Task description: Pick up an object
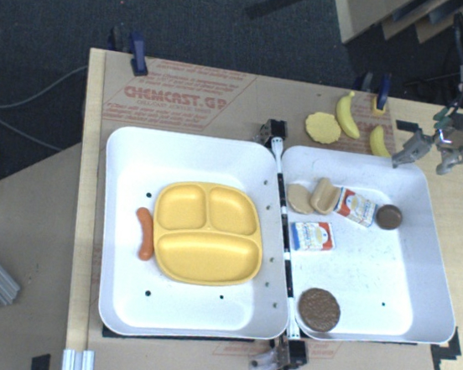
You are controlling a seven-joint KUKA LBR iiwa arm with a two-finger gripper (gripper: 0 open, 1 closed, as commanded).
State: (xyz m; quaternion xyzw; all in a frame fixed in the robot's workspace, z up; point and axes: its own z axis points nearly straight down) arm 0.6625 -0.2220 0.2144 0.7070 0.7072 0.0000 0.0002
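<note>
My gripper (428,157) hovers at the far right corner of the right bin (423,273), above its rim. Its two fingers are spread, so it is open with nothing between them. In that bin, left of and nearer than the gripper, lie two tan bread pieces (313,197), a white and red packet (355,207), a small brown disc (389,217), a white and blue packet (311,235) and a large brown cookie (318,309) near the front rim.
The left bin (117,283) holds a yellow divided plate (206,233) with an orange sausage (145,234) beside it. Behind the right bin, on the bench, lie two bananas (349,115) (378,141) and a yellow slice (323,128). Clamps stand at the bench's back edge.
</note>
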